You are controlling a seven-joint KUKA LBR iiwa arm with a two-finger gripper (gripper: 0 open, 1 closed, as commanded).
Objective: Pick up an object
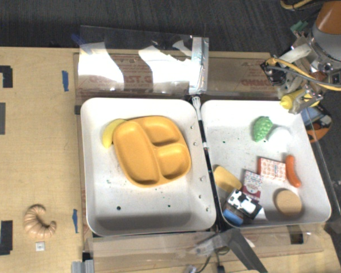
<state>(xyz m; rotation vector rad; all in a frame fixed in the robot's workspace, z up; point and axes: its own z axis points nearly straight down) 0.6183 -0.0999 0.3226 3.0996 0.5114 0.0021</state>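
Two shallow white bins are seen side by side on a tan bench (34,152), their inner rims touching along the middle. The left bin (96,203) is largely taken up by an orange divided tray (152,149), lying toward its far half, with a yellow piece (107,133) tucked under the tray's left edge; bare floor is left along the near wall. The right bin (233,124) is open across its far-left half, and its things are crowded toward the near and right walls: a green bumpy toy (262,128) far right, a red-patterned packet (271,169), an orange sausage-shaped toy (293,171) by the right wall, a round tan disc (287,202) in the near right corner, a yellow wedge (226,178) near the inner rim, and a small black-and-white toy (242,203) at the near wall. A clear plastic sheet (142,67) is propped behind the left bin. A croissant-like toy (40,220) lies on the bench near its left near corner. The arm's wrist (324,44) is seen above the right bin's far right corner; whether the gripper is released or clenched cannot be told.
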